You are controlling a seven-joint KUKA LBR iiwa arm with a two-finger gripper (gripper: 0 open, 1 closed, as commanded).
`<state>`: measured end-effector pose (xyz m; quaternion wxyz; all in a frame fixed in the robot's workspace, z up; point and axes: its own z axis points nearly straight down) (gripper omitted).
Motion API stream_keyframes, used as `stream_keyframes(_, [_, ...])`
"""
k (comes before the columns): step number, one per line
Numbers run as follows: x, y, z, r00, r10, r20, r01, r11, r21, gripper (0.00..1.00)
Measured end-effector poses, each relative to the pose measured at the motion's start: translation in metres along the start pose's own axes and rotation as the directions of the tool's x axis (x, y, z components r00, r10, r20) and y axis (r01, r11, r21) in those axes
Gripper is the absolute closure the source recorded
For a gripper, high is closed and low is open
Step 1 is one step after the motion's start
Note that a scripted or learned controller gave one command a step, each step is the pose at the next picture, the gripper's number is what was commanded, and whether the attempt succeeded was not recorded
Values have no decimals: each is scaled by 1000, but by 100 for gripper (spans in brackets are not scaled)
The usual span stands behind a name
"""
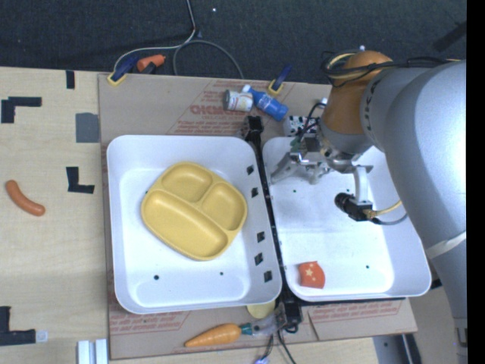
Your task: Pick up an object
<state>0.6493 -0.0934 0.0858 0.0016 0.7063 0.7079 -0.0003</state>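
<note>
From where I stand, the grey arm's two-finger gripper sits over the far end of the right-hand shallow white bin, and I cannot tell how its fingers stand. To do this well, I'd bring it toward the near edge and straight down over the small red-orange wedge-shaped block. That block lies alone near the bin's front left corner, well apart from the gripper, one face slanted.

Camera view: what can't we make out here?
- Claw: small and cluttered at the back of the right bin; open or shut cannot be told, nor whether it touches the bin floor.
- Right bin's far right side: covered by the grey arm.
- Pale yellow object at the front edge: mostly hidden under the bin rims.
- Bottle behind the bins: label too small to read.
</note>
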Motion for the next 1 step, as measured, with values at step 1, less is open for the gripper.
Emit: stream_keyframes(1, [-4,19,1,1000,-1,-1,1,1000,5,0])
